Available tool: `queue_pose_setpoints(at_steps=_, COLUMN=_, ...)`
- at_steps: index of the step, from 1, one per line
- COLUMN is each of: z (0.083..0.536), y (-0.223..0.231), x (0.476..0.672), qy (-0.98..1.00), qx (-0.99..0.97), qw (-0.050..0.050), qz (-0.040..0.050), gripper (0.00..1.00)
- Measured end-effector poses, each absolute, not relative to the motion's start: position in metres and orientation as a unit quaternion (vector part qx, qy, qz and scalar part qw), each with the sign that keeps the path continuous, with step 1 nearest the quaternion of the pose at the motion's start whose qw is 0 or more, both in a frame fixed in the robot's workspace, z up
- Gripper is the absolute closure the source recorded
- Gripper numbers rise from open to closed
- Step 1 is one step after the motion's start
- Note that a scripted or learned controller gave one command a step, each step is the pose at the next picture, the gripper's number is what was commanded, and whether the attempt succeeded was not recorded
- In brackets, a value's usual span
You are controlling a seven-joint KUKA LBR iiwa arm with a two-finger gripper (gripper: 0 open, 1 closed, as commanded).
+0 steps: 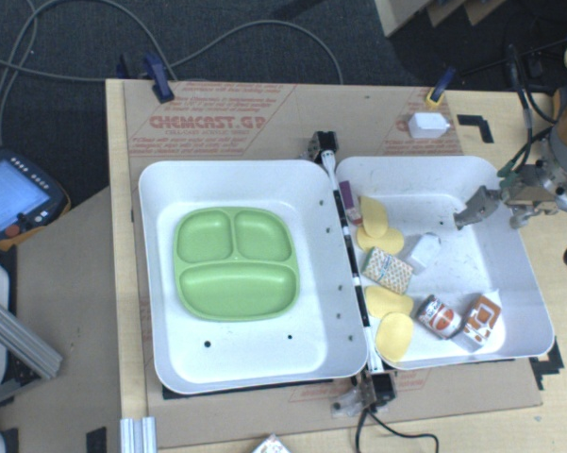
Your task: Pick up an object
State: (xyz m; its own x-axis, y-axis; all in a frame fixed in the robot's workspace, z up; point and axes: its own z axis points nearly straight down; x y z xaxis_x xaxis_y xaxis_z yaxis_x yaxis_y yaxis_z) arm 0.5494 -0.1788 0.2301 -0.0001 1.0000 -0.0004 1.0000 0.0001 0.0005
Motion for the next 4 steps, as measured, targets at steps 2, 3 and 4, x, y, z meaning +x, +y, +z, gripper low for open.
queue_pose_setpoints(at_steps=2, z=0.087, y=-0.122, x=0.629, qy=0.707, qx=0.707, qw=0.003, qz=0.0017, gripper=0.0)
queue_pose_setpoints(at_steps=3, z=0.085, y=-0.093, x=0.586, qy=0.707, qx=0.707, qw=-0.001, qz=-0.0004, gripper=0.0)
queue_pose_setpoints(at_steps=4, z=0.085, y=-0.093, x=0.655, qy=0.708, qx=0.706, qw=0.001, qz=0.0, gripper=0.0)
